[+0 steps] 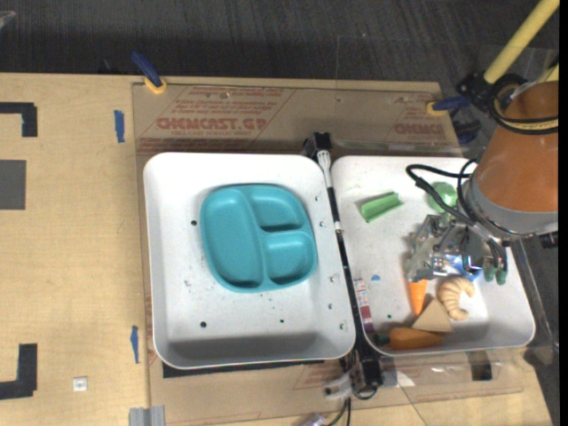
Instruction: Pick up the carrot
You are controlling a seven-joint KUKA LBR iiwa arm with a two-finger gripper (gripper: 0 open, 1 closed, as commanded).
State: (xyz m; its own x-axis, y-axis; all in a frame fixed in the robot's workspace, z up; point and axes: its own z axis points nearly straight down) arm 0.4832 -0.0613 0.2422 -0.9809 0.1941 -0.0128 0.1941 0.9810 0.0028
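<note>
the arm comes in from the right edge of the frame, its orange band point(532, 114) bulky over the right bin point(390, 238), and the gripper point(448, 254) hangs low in the middle-right of that bin among a tangle of metal and cable. from where i stand i honestly cannot tell whether it is open or closed; the parts blur together, and i see nothing sitting between them.

the carrot point(417, 295) looks to be the small orange piece just below and a touch left of the gripper, standing more or less on end in the lower part of the right bin. close by it lie a croissant-like pastry point(455, 297) and a tan wedge point(432, 316), and a longer orange-brown piece point(414, 337) rests along the bin's lower wall. that last one could be taken for a carrot too, so i am not fully sure which is meant. they are crowded together down there, probably just where they slid or were dropped.

a green block point(380, 205) lies apart in the upper left of the right bin, and something green point(444, 195) peeks out by the arm. the left bin point(169, 238) holds a teal divided plate point(257, 236), placed centrally, likely as a drop spot.

my guess is the pick is not yet made: the gripper sits near the carrot, not on it, and the neighbours leave little room for a clean grab.
</note>
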